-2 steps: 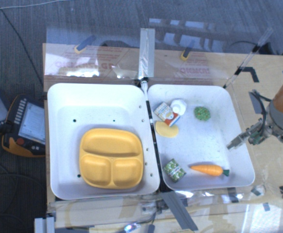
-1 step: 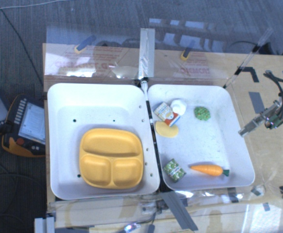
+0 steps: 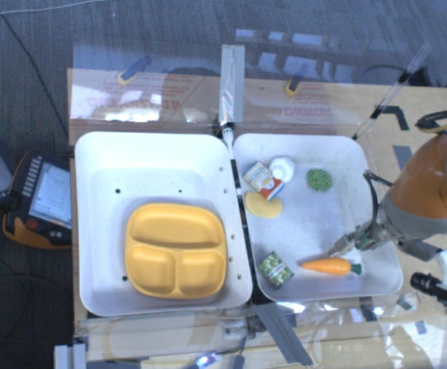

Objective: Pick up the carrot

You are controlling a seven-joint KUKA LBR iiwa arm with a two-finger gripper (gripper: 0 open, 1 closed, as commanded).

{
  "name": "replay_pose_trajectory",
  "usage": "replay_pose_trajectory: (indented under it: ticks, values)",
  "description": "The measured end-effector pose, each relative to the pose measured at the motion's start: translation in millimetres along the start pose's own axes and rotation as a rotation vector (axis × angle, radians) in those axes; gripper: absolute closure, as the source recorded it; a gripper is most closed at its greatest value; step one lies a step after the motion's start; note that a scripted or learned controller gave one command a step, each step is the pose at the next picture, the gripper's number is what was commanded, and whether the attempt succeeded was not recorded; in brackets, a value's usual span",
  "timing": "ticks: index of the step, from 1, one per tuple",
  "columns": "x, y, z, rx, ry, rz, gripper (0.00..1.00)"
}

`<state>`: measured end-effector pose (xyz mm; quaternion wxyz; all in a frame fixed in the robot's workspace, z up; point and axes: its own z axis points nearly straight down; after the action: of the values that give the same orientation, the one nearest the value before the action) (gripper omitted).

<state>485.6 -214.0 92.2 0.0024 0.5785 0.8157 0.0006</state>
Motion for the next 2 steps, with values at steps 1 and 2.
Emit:
replay_pose_trajectory:
  ticks: [1,2]
  values:
    - [-20.3,42.9,-108.7,0.007,0.003,-0.029,1.0]
    - [28.9,11.5,0.8,-0.004,-0.002,0.118,1.0]
